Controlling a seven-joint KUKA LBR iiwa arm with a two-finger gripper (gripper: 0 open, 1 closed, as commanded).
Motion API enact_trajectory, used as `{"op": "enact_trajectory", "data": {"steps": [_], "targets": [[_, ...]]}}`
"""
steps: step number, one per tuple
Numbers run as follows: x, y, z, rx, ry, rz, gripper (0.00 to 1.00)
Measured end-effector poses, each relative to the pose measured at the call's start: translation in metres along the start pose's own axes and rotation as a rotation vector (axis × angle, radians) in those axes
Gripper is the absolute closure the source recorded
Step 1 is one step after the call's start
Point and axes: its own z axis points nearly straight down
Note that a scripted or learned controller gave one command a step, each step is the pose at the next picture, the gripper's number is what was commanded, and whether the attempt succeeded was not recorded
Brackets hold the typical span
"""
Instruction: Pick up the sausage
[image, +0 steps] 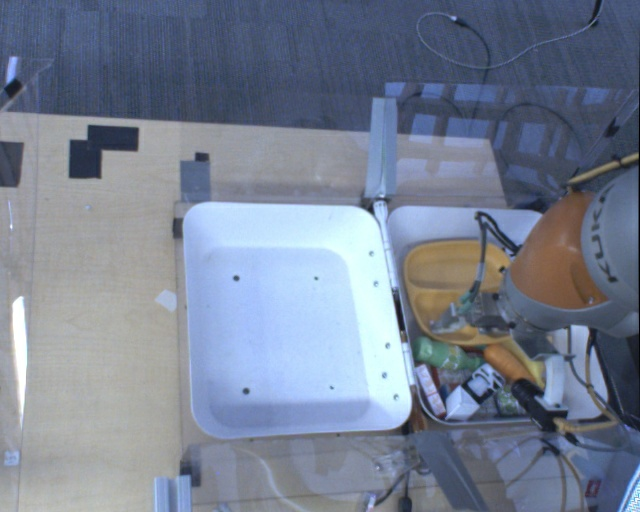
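Note:
My gripper (466, 318) reaches down into the right bin (400, 240), over the near edge of a yellow bowl (440, 275). The grey and orange wrist (560, 265) hangs above the bin's right half and hides what lies under it. Just right of the gripper, an orange-brown elongated piece (510, 362), possibly the sausage, lies slantwise among the clutter. It is apart from the gripper tip. The angle does not reveal anything held in the gripper.
A green bottle (445, 353) lies below the bowl, with small red, white and black packs (462, 392) near the bin's front wall. The left bin (290, 310) stands beside it. Cables trail at the front right.

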Motion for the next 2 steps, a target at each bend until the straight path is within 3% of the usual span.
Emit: {"op": "enact_trajectory", "data": {"steps": [2], "targets": [[-0.0021, -0.0015, 0.0008, 0.005, 0.001, -0.005, 0.00]]}}
